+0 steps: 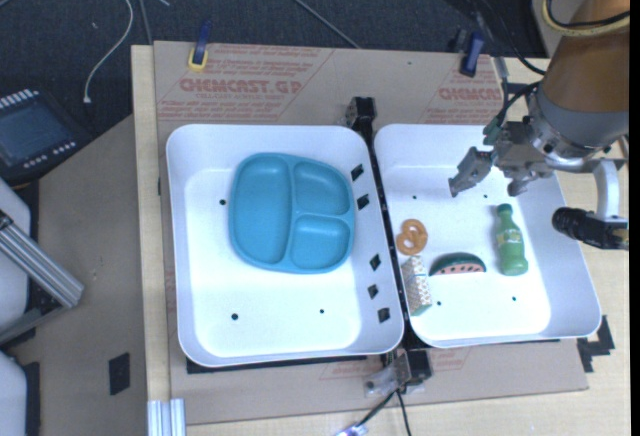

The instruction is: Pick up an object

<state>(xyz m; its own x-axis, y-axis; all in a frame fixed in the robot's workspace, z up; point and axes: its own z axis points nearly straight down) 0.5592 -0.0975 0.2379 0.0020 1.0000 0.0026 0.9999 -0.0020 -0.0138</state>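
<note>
The arm [585, 74] is being held over the right bin's [570, 319] far right part, with the gripper [492, 176] spread wide and nothing between its fingers. Just below it, the bottle [510, 239] is lying near the right wall. The melon slice [458, 266], pretzel [411, 237] and wrapper [417, 286] are being crowded toward the divider. Open floor is being left under the gripper. The blue plate [291, 212] is sitting in the left bin [200, 294].

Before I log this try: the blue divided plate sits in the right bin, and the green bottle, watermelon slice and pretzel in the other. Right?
Not quite. The camera view shows the blue divided plate in the left bin; the green bottle, watermelon slice and pretzel lie in the right bin.
</note>
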